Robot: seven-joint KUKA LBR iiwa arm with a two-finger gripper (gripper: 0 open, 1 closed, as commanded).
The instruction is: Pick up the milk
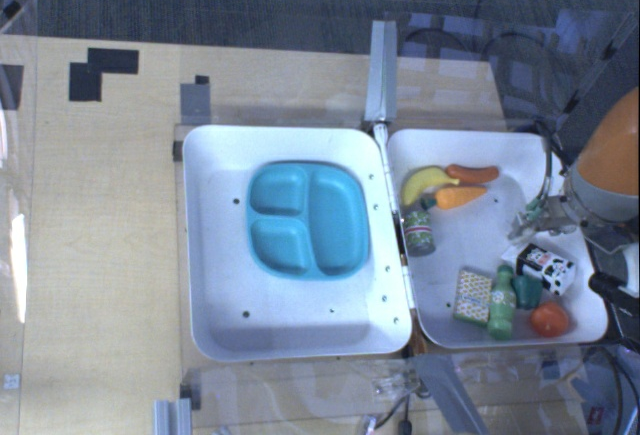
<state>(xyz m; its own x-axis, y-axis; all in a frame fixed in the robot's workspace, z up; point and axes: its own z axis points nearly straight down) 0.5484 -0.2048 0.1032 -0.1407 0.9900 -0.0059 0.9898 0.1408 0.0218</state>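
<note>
The milk (547,269) is a small white carton with black cow patches. It lies tilted near the right wall of the right bin (470,139). My gripper (540,216) hangs just behind the carton, a little toward the bin's far side, below the orange band of the arm. Nothing is visibly held in it. A small gap of white bin floor separates it from the milk.
Crowding the milk are a teal cup (527,290), a red tomato (549,320), a green bottle (501,301) and a patterned box (473,295). A banana (422,184), carrot (460,197), sausage (472,173) and can (419,235) lie further left. The left bin (215,223) holds a blue divided plate (306,220).
</note>
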